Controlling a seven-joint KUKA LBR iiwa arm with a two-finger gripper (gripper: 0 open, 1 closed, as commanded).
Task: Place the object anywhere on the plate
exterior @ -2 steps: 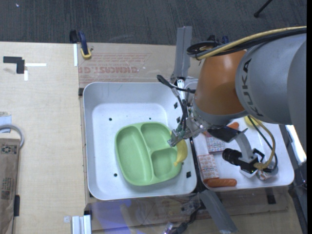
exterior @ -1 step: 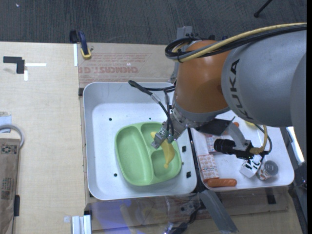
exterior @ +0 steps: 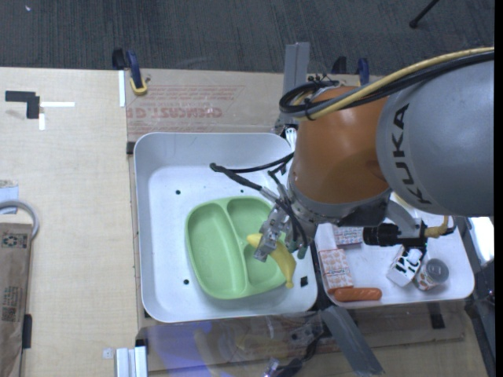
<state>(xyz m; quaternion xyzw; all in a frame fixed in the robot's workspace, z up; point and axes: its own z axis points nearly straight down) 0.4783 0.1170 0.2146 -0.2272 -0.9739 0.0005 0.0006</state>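
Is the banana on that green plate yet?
Partly: the banana lies across the plate's right rim, with the gripper right at it.

divided plate (exterior: pixel 216 250): smooth matt green plastic | bin (exterior: pixel 161 210): white plastic, slight sheen | bench (exterior: pixel 71 203): pale matt wood

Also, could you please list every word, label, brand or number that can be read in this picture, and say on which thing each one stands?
"KUKA": on the grey arm, in black letters running up its side.
Red print on the cardboard sheet behind the left bin: reversed and too faint to read.
Labels on the packets, carton and can in the right bin: too small to read.
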